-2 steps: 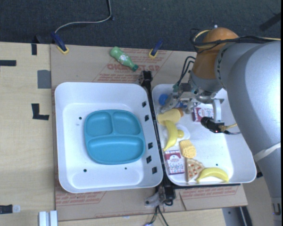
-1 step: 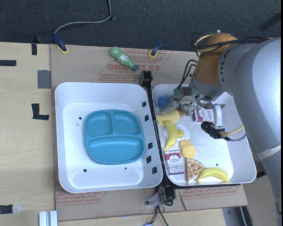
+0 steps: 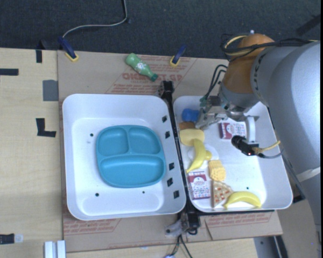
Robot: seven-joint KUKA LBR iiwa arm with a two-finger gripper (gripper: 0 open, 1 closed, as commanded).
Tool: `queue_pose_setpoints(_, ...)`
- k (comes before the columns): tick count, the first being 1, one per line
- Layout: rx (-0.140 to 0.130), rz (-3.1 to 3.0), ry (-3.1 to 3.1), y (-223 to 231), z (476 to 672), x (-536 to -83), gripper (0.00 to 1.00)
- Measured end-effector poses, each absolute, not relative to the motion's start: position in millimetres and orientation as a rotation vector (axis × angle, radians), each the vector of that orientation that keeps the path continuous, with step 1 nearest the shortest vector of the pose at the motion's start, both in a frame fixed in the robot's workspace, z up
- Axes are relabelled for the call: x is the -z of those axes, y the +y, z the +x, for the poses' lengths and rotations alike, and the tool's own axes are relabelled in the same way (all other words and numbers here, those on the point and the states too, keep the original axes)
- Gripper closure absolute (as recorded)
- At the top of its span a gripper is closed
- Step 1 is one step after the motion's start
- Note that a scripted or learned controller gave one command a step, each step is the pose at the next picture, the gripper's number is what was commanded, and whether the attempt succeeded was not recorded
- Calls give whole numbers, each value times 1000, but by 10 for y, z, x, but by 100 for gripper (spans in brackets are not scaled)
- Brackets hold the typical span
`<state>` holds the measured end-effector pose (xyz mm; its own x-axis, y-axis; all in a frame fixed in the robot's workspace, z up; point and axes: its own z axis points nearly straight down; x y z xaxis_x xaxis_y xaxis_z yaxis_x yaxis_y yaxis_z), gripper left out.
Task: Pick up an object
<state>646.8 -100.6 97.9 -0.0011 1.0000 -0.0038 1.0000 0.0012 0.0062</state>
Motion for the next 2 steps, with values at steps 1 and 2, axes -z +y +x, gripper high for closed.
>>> queue_pose_setpoints(1, -3, 2215, 2217, -1006, 6469, -978, 0)
queue_pose_setpoints(2, 46, 2236, 2246, -1000, 6614, -841, 0)
